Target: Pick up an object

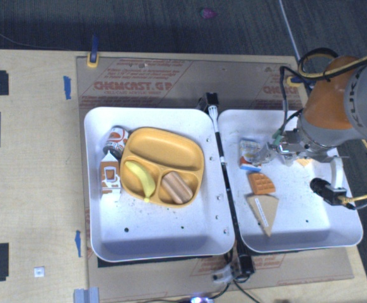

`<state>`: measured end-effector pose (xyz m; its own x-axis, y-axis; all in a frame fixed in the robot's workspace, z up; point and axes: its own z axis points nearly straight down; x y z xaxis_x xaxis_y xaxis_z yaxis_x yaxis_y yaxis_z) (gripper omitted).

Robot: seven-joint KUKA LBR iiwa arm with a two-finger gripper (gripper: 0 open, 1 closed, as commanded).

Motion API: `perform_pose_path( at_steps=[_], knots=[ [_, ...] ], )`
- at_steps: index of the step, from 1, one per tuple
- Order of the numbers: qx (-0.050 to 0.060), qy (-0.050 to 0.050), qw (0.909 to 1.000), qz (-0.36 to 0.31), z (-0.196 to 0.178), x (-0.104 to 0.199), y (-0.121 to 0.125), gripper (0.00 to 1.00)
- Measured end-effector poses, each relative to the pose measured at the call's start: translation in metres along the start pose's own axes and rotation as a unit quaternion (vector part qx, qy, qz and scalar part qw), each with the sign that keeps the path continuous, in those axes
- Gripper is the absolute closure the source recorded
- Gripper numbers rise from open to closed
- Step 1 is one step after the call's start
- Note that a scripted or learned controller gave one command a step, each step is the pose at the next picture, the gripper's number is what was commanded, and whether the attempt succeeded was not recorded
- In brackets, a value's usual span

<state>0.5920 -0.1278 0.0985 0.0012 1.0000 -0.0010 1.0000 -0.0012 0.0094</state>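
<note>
You've got the gripper [289,145] low over the right bin [341,232], near its back edge; can't tell its state from this angle. Crumpled wrapper [251,151] sits just left of it. Orange waffle piece [261,183] and tan wedge [263,211] lie nearer the bin's front, w/ the waffle piece behind the wedge.
</note>
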Motion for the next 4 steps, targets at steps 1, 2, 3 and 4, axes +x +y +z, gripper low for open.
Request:
perform_pose_path(
  at_steps=[1, 2, 3, 4],
  knots=[
    [0.003, 0.0, 1.0, 0.0, 0.007, 0.002, -0.064, 0.0],
    [-0.005, -0.003, 1.0, 0.0, 0.008, 0.026, -0.106, 0.0],
    [-0.01, -0.008, 0.9999, 0.002, -0.004, 0.021, -0.105, 1.0],
    [-0.009, -0.008, 0.9999, 0.002, -0.004, 0.021, -0.105, 0.0]
  ],
)
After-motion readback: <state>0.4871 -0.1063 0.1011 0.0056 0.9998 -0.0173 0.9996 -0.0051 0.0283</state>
